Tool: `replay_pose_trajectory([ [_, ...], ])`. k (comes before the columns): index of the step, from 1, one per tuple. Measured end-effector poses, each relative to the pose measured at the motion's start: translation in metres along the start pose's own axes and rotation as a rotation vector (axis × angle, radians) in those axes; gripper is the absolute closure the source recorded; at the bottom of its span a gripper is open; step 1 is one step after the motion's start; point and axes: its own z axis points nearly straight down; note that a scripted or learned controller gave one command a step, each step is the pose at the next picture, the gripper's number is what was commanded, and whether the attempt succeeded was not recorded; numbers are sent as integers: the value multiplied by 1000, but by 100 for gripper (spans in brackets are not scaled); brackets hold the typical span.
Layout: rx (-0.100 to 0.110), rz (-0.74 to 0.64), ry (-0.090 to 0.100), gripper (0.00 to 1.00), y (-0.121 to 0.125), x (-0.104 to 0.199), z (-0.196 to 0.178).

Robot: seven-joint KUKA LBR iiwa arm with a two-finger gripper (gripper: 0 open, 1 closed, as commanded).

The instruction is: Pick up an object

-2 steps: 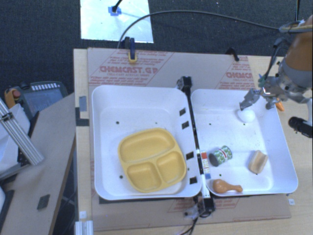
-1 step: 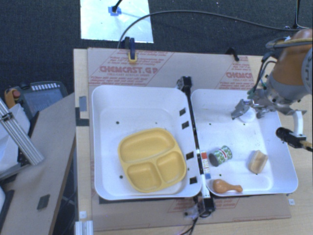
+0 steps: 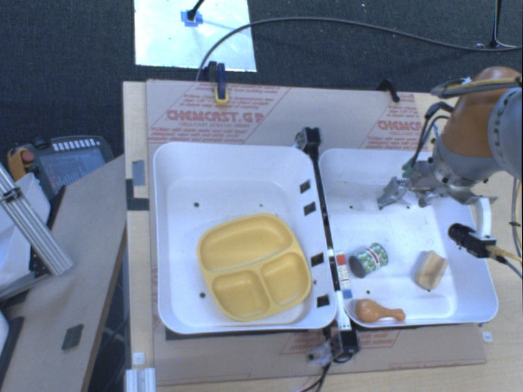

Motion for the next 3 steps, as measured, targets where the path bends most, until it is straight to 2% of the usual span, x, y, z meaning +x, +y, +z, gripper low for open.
replay_pose_trajectory([
  [1,-7,0,-2,100,2,-1,-14],
  [3,-10,-3,-3,100,0,-7,-113],
])
